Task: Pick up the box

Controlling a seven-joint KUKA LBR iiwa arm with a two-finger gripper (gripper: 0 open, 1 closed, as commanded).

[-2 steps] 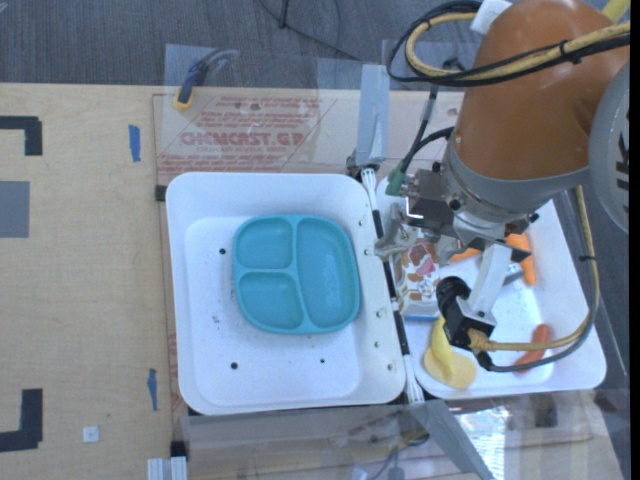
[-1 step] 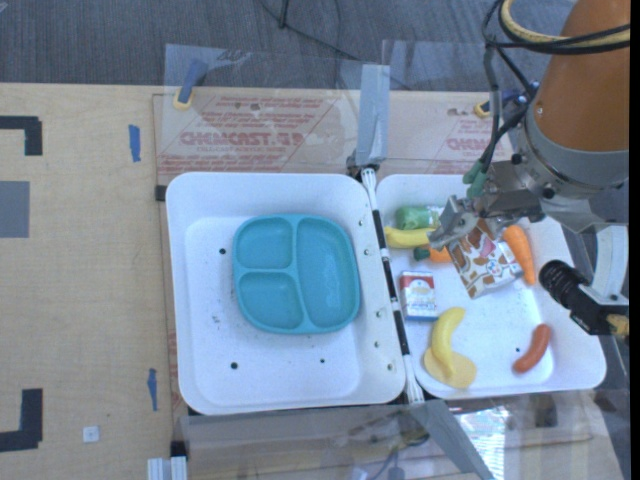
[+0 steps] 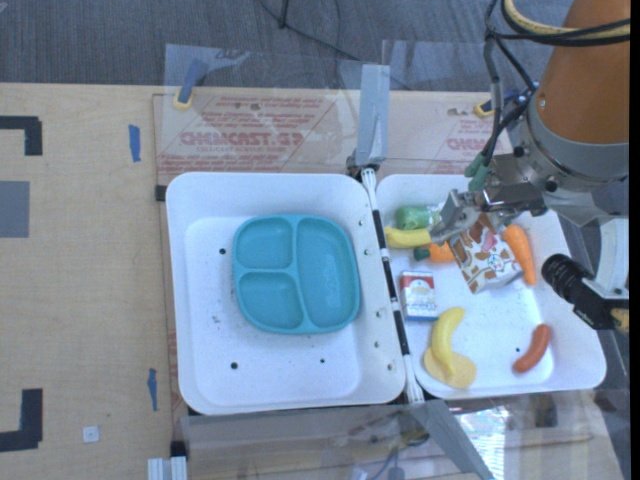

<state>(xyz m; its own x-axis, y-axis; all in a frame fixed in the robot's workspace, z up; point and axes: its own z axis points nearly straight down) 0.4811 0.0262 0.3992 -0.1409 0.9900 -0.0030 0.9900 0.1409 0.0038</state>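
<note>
In the camera view, the gripper [image 3: 462, 218] hangs over the right bin [image 3: 575, 368], its fingers closed around the top edge of the patterned box [image 3: 490, 260], which tilts beside the carrot [image 3: 519, 251]. Doing this step well probably means lifting straight up, slowly, so the box neither slips nor drags neighbouring toys.

Tool [image 3: 452, 218] on patterned box [image 3: 487, 258]
</note>
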